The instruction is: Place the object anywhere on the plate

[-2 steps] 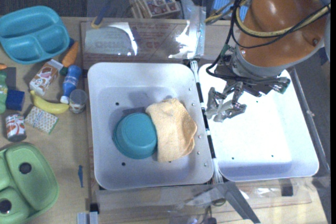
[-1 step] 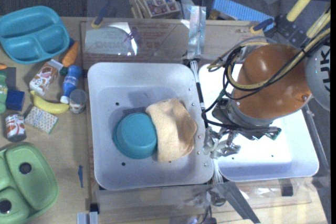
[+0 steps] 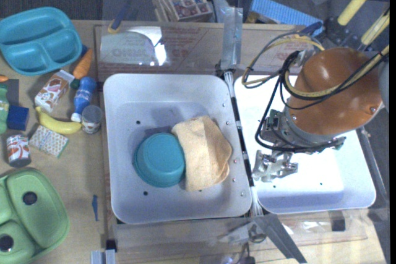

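Observation:
A round blue plate (image 3: 158, 160) lies in the left bin (image 3: 124, 102), toward its front. A tan folded cloth (image 3: 202, 151) lies beside the plate on its right, with its left edge against or slightly over the plate's rim. My gripper (image 3: 276, 166) hangs low over the left part of the right bin (image 3: 352, 195), near the divider between the bins and to the right of the cloth. It is open, with nothing between its fingers. The arm's orange band (image 3: 337, 93) covers much of the right bin's back.
On the bench left of the bins lie a teal divided tray (image 3: 40, 39), a banana (image 3: 57, 122), a small blue bottle (image 3: 83, 96), a can (image 3: 91, 119) and a green tray (image 3: 28, 213). Cables (image 3: 272, 89) loop beside the arm.

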You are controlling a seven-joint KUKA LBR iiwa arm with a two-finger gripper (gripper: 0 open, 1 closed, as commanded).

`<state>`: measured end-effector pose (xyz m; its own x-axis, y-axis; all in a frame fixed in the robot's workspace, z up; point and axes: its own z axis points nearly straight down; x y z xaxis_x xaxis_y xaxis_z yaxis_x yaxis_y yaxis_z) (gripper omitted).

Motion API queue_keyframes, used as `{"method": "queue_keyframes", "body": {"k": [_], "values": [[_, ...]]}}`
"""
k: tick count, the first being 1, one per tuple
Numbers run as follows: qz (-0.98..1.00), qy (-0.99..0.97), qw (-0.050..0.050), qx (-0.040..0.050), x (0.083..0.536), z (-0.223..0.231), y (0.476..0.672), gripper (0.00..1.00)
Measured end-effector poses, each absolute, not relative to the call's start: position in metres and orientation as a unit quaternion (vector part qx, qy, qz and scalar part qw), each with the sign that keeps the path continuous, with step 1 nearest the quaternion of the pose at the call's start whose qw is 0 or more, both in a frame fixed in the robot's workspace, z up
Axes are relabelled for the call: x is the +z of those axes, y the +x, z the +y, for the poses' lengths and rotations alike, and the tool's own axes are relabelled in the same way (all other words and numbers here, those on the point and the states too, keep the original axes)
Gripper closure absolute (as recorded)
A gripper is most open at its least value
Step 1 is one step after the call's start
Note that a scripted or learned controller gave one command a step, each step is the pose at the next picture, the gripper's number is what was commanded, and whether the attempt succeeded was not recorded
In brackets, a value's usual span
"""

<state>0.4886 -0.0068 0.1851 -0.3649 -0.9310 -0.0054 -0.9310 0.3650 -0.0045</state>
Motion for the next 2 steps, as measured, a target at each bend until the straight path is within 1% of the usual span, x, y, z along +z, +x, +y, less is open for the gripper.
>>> {"method": "queue_keyframes", "body": {"k": [1,2], "values": [[0.588,-0.809,0.003,0.0002,0.185,-0.028,0.48,1.0],[0.351,-0.937,0.002,0.0013,0.275,-0.051,0.48,1.0]]}}
